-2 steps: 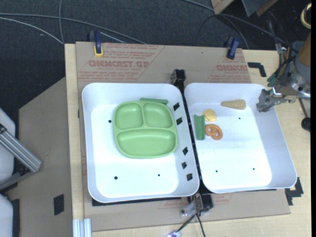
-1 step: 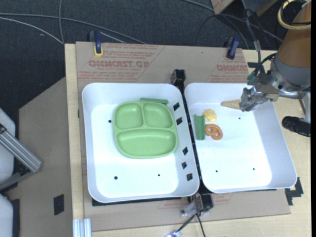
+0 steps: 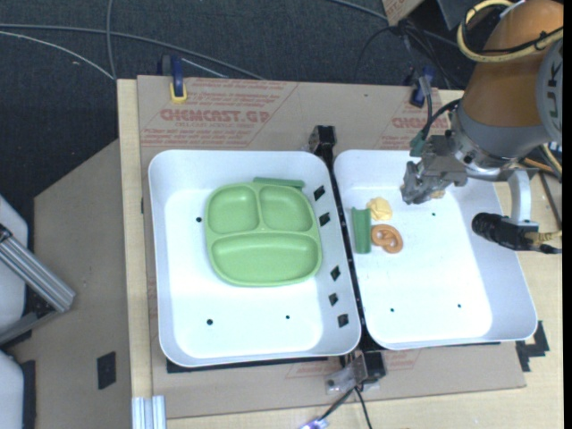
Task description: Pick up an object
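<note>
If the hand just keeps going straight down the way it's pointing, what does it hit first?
Most likely the bare floor of the right bin. The hand hangs just right of the yellow piece, which it may clip; depth is unclear.

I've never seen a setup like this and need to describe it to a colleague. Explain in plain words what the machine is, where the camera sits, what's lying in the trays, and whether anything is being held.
The picture comes from one camera fixed above the bench, looking down at a slant. The grey and orange shape at the right is a robot arm. At its tip is a gripper, a two-finger claw for picking things up.

On the bench sit two shallow white bins side by side. The left bin holds a green divided plate. The right bin holds three small items close together near its left side: a green stick-shaped piece, a pale yellow lump and a brown pretzel-shaped piece.

The gripper hangs over the right bin, just right of the yellow lump. Nothing can be seen between its fingers, so no object looks picked up yet.
</note>
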